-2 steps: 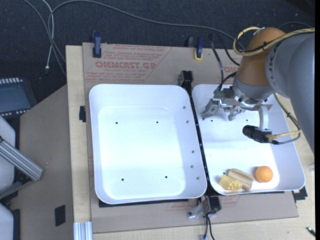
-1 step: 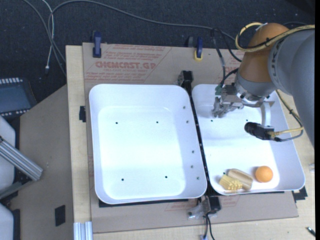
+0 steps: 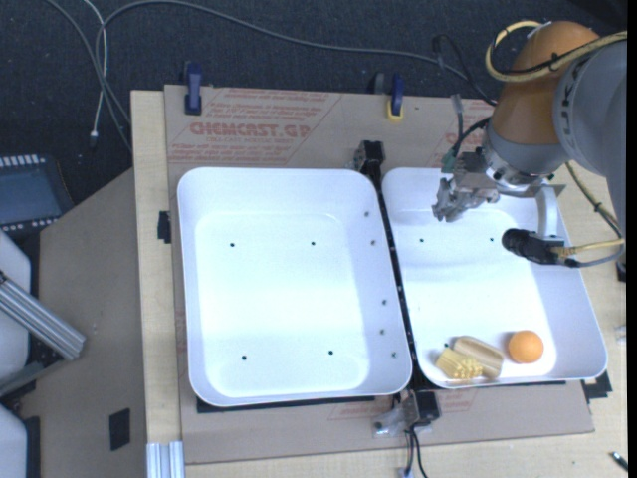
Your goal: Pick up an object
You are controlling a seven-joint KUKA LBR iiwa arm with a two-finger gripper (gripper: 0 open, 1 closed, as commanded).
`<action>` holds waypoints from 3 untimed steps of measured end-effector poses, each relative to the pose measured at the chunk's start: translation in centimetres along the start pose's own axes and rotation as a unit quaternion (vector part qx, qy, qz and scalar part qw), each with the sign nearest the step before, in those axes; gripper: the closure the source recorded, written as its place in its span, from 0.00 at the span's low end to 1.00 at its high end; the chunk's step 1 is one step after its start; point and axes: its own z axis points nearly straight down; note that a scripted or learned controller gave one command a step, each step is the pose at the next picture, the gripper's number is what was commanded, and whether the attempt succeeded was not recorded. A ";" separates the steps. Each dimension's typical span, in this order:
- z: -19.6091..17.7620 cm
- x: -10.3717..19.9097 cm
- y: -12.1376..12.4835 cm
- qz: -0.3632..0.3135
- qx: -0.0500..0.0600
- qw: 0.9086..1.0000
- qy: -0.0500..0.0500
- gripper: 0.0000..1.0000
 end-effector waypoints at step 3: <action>-8.4 5.3 -0.9 -0.002 0.002 1.000 0.001 1.00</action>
